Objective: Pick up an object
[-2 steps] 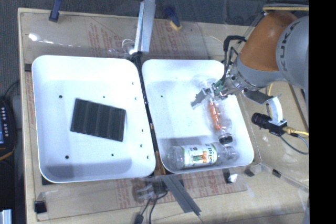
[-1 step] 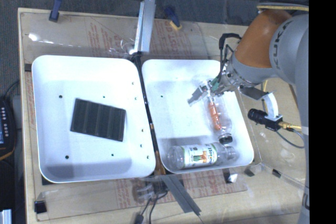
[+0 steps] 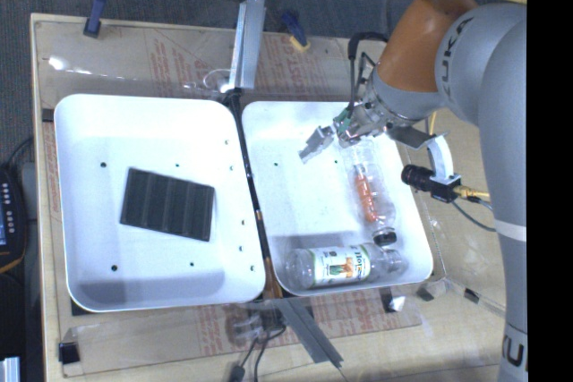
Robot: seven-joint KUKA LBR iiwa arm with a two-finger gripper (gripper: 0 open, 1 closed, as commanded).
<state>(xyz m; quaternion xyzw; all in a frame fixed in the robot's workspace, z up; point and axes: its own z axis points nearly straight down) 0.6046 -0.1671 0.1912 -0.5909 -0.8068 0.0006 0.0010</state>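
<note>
Camera view | dark ribbed rectangular panel in left white bin; two clear plastic bottles in right white bin | gripper above right bin, fingers apart, holding nothing.

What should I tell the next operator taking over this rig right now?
Gripper: over the upper part of the right bin, nothing visibly held; open or shut can't be judged.
Right bin: a clear bottle with an orange inside along the right side, a labelled bottle lying across the near end.
Left bin: a dark flat panel.
Done: no pick yet. Left: grasp and lift one object.
</note>
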